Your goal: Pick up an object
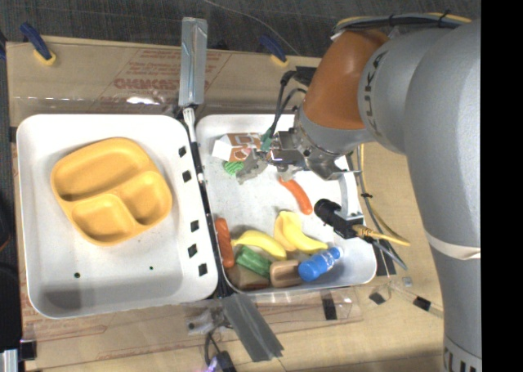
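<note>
Gripper (260,159) of ours hangs over the right bin (359,268) beside a small green object (233,168); whether it grips anything, we cannot tell.

We can read part of the maker's name on the grey arm (425,76): the letters "KU" stand in dark print, running up the casing just right of the orange band (347,80), and the rest of the word curves out of sight. On the brown cardboard sheet (122,68) behind the left bin we see red printed lettering in a few lines, but it lies upside down under glare and we cannot make out any word. A small packet (237,148) in the far corner of the right bin carries a brown and white print that is too small for us to read.
</note>
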`<act>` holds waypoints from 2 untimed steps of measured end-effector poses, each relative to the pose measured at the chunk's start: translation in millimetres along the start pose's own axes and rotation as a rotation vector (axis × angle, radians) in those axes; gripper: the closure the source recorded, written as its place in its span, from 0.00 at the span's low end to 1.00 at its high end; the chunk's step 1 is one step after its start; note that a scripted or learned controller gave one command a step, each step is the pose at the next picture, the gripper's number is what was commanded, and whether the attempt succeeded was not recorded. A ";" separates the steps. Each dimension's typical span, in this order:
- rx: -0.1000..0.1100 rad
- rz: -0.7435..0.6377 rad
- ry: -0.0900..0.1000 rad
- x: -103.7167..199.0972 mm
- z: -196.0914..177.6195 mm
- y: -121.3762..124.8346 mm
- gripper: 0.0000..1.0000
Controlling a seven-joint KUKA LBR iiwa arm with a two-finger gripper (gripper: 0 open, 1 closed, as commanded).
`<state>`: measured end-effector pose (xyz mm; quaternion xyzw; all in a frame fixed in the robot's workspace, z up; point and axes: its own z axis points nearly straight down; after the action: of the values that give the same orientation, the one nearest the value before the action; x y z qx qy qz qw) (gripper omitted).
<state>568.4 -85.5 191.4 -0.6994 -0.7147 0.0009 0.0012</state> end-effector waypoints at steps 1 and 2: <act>0.004 -0.026 -0.001 -80.2 62.4 -49.8 0.00; -0.001 0.267 0.000 -63.6 100.2 -16.2 0.00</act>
<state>553.2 -149.4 91.3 -0.7883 -0.6153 0.0010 0.0007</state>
